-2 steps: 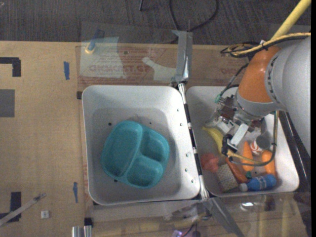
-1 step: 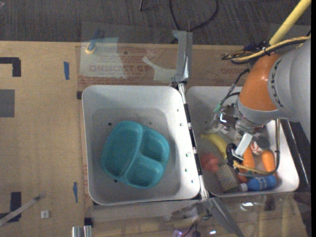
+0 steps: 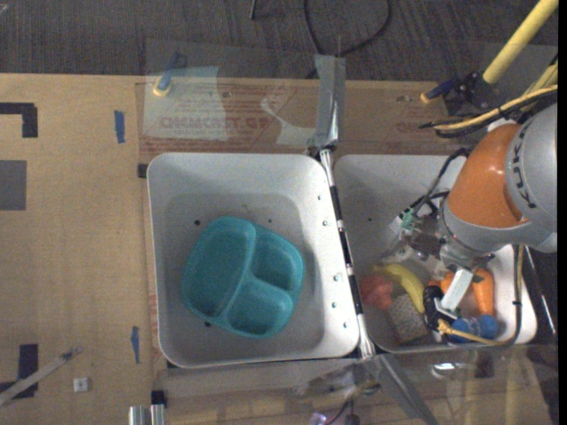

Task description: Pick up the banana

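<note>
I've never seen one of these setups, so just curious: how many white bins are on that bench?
2. The left bin holds a teal divided plate; the right bin holds the banana among other items, with the arm partly covering it.

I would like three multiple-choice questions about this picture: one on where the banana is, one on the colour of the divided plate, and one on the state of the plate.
1. Where does the banana lie?
A. in the left bin
B. in the right bin
C. on the bench outside the bins

2. What colour is the divided plate?
A. teal
B. red
C. yellow

3. How does the divided plate sit?
A. flipped upside down
B. leaning on the bin wall
C. flat in the left bin, open side up

Answers:
1 B: the yellow banana lies among other items in the right bin, beside the arm's wrist.
2 A: its whole surface is teal.
3 C: its compartments face up from the bin floor.
</note>
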Controlling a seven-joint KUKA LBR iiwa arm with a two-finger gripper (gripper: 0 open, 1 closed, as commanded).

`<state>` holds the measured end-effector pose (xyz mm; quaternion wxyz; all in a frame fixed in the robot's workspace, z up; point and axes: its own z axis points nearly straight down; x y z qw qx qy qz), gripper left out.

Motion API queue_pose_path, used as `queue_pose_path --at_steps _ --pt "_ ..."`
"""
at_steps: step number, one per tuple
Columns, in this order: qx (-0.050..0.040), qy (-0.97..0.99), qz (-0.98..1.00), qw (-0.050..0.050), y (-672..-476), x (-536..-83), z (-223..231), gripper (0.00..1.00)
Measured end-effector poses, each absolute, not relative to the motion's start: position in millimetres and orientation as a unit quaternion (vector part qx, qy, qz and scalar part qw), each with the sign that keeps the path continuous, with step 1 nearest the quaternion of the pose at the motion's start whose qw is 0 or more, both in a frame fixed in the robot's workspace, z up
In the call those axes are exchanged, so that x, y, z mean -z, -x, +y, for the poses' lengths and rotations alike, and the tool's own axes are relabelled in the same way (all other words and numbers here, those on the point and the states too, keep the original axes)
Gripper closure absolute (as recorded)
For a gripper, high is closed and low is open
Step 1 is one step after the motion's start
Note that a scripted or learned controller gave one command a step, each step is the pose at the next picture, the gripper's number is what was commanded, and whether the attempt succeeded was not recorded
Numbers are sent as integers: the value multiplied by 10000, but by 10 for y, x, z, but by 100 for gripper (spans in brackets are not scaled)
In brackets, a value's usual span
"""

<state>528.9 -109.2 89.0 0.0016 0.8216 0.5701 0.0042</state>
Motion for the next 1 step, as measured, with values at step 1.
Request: queue_pose_path --at_steps 1 --pt "-52 -7789 6271 41 -4881 -892 -1081 0"
